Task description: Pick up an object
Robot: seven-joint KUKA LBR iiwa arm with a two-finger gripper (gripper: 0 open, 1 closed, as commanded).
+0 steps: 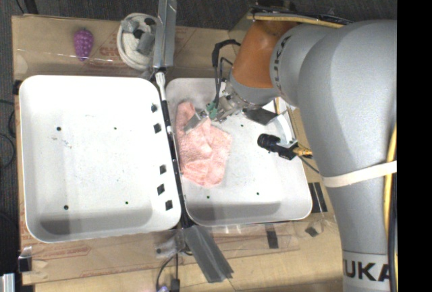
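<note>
In the right bin (270,206), the end effector (202,117) sat at the pink cloth's (204,149) upper edge — cloth stretching down-left beneath it — grip state impossible to tell.

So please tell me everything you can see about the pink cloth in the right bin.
The pink cloth is soft, fuzzy-looking fabric, pale pink with lighter patches. It lies crumpled and folded, not spread flat, on the floor of the right bin, in its left half beside the wall between the two bins. The gripper is down at the cloth's upper end and seems to touch it there. Whether it holds the cloth, I cannot tell.
</note>
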